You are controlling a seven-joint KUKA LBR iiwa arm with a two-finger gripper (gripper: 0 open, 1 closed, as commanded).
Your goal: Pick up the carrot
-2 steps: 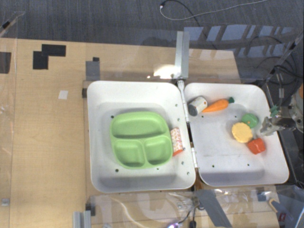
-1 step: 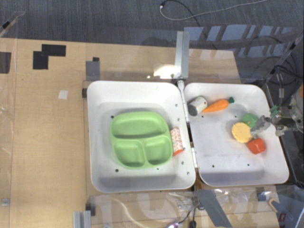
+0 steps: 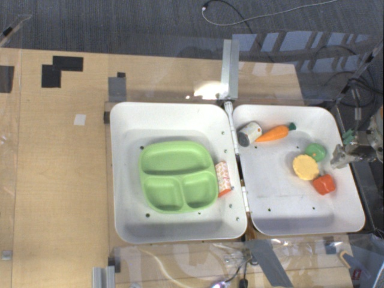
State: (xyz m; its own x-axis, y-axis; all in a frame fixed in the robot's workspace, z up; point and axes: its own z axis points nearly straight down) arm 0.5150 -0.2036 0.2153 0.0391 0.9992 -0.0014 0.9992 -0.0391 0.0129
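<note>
Bench (image 3: 54, 161) light wood; carpet (image 3: 120, 11) dark grey; carrot (image 3: 273, 133) in right bin (image 3: 300, 218); fingers' (image 3: 343, 156) spread unclear.

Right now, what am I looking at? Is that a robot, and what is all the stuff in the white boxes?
Yes. One camera looks down at a bench with two white bins. The robot's gripper pokes in at the right edge of the right bin; I can't tell if it is open. That bin holds a toy carrot, a small grey and white can, a yellow round piece, a green piece and a red piece. The left bin holds a green divided plate with a small packet beside it. Nothing is held.
</note>
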